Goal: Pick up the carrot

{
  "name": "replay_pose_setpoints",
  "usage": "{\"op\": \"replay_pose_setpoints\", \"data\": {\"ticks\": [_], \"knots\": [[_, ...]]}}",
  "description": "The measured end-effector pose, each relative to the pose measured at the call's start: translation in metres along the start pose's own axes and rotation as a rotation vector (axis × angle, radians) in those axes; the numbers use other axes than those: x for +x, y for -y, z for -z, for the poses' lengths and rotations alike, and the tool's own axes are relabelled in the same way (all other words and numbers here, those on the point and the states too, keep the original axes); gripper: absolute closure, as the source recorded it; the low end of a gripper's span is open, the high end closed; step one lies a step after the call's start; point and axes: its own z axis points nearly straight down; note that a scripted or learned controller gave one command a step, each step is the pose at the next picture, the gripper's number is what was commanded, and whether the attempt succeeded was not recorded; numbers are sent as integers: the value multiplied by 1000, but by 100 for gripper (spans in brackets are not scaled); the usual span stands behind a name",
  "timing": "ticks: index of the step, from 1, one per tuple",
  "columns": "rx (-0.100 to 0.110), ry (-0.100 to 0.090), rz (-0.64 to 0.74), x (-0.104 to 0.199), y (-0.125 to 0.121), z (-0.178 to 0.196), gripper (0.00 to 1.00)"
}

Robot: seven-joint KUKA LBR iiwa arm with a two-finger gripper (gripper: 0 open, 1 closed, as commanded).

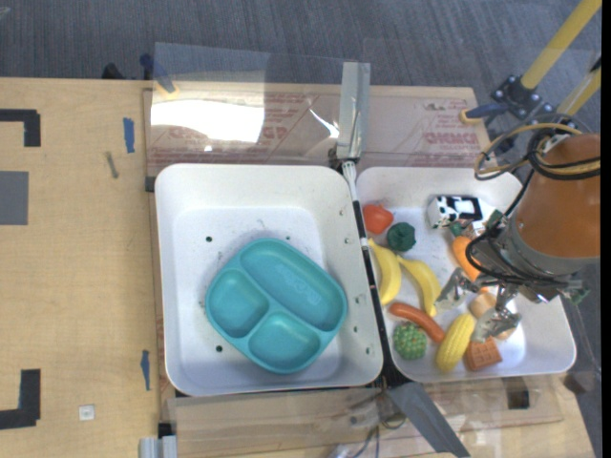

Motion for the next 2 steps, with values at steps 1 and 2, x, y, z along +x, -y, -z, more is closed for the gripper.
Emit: {"op": "replay_pose_setpoints", "data": {"ticks": [1,2], "knots": [[9,9,1,-72,-23,94,100],[4,2,126,-49,52,48,100]]}}
